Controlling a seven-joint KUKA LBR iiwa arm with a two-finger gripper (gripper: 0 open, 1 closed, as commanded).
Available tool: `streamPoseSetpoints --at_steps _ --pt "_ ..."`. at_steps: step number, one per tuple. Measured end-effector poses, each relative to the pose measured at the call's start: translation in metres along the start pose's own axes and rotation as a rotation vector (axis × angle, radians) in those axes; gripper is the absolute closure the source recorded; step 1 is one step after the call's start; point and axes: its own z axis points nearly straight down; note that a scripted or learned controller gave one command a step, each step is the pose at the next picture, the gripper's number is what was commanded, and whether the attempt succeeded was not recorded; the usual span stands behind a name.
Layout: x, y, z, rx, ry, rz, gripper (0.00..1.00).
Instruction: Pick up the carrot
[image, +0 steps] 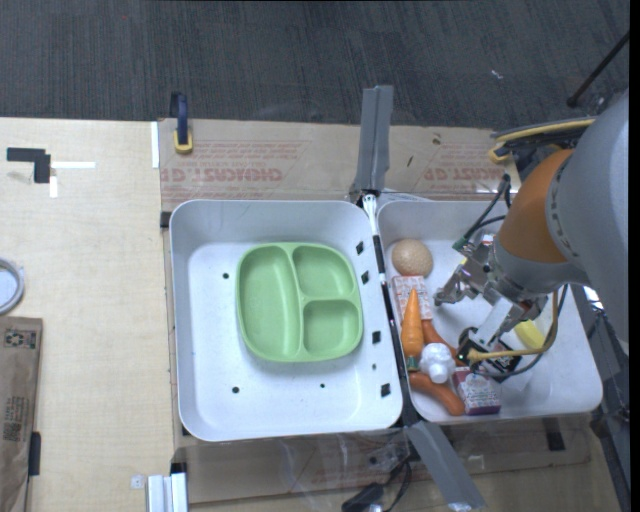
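Here you see the arm (560, 215) over the right bin (570, 395); green divided plate (300, 300) in the left bin (200, 330). The gripper (478, 315): you cannot tell its state. The carrot (411, 318) lies apart at that bin's left wall.

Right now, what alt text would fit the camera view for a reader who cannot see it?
A grey robot arm reaches into the right white bin, beside a carrot lying near its left wall among small items. The left white bin holds a green divided plate.
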Motion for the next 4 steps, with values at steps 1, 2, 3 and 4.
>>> streamPoseSetpoints --at_steps 1,2,3,4 --pt "-0.001 0.0 -0.008 0.003 -0.002 -0.001 1.0" --pt "0.047 -0.052 -0.099 0.0 -0.002 0.259 1.0" --pt "0.054 -0.14 -0.099 0.001 -0.003 0.419 1.0" --pt "0.054 -0.098 -0.119 -0.001 -0.003 0.653 1.0"
